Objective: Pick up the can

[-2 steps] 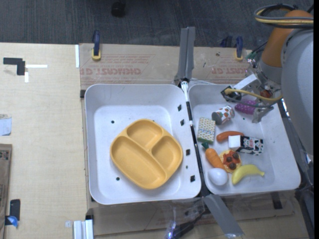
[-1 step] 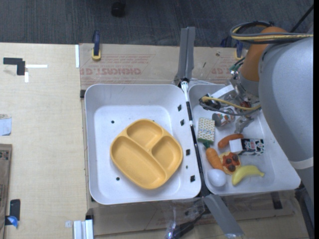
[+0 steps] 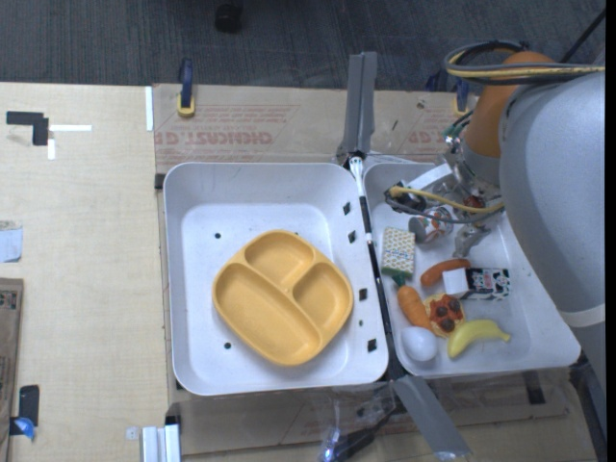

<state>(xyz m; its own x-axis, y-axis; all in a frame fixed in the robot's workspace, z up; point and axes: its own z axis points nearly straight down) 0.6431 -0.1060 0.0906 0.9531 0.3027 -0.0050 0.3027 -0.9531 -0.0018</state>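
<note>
— What are you seeing?
— Yellow plate sitting centre-left. Further right, I'm taking this for the can, lying upper right bin, under the gripper.
— Jaws?
— Cannot tell. I'm advising centring before closing.

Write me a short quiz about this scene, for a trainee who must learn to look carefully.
1. True or false: the plate touches the banana.
2. How many compartments does the plate have? A two, B three, C five.
3. Fill the gap: the gripper is over the bin that holds the ___.

Key: 1 false; 2 B; 3 banana.
</note>
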